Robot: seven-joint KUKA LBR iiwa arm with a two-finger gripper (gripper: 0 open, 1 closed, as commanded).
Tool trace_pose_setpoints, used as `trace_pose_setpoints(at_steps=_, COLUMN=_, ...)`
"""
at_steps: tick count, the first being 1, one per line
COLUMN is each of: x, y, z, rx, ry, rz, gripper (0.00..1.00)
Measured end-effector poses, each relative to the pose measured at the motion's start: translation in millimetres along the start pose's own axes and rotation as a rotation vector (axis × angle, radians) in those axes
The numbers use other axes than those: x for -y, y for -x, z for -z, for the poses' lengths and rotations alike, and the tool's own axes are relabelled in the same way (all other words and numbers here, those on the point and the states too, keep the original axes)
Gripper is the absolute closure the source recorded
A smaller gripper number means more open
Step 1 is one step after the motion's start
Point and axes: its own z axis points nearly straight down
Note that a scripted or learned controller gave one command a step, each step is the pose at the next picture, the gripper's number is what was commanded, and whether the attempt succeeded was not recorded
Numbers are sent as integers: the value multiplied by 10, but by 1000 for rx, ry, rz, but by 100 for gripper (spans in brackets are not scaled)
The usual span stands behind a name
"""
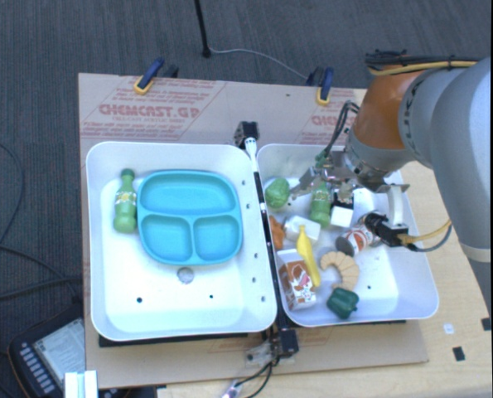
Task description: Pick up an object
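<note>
Gripper (333, 191) is low in the right bin (412, 293), over the clutter near a green bottle (320, 206); can't tell its state. Items are packed touching here, so I'd come straight down on the bottle's narrow axis, avoid the green ball (277, 192) beside it, then lift slowly.

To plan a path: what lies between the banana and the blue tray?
In the camera view, between banana and blue tray lie the two bins' adjoining rims.
</note>
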Motion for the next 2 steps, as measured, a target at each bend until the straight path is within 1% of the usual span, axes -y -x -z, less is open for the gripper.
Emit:
trace_pose_setpoints(at_steps=1, x=201, y=-2, z=-37, rx=1, ry=1, rz=-1, gripper=0)
trace_pose_setpoints(at_steps=2, x=172, y=24, z=98, rx=7, ry=12, rz=-2, gripper=100)
